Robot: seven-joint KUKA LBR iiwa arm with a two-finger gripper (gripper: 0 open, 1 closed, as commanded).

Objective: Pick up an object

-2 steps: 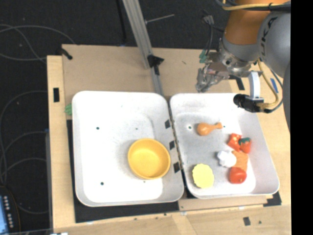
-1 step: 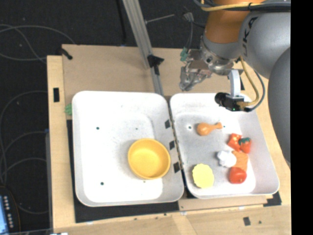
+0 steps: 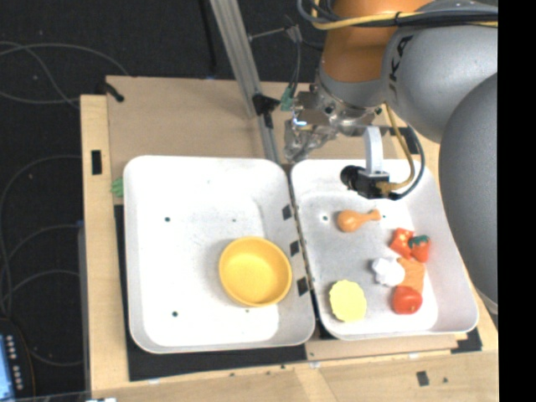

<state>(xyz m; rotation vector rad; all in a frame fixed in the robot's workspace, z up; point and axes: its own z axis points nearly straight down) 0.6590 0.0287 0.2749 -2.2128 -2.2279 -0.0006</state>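
Orange toys crowd your right bin (image 3: 452, 308): a gourd-shaped piece (image 3: 358, 219), a red pepper (image 3: 409, 244), a tomato (image 3: 406, 300), plus a yellow disc (image 3: 347, 300). The left bin (image 3: 167, 191) holds a yellow bowl (image 3: 254, 270). Your gripper (image 3: 303, 136) hangs above the bins' far edge, well apart from every candidate, probably staged before descending; whether its jaws stand wide or narrow you cannot tell.

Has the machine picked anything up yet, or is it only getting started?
Nothing looks done yet. The claw hangs above the far rim of the right bin with nothing visible in it. The yellow bowl lies in the left bin; the orange pear-shaped toy lies in the right. Picking remains.
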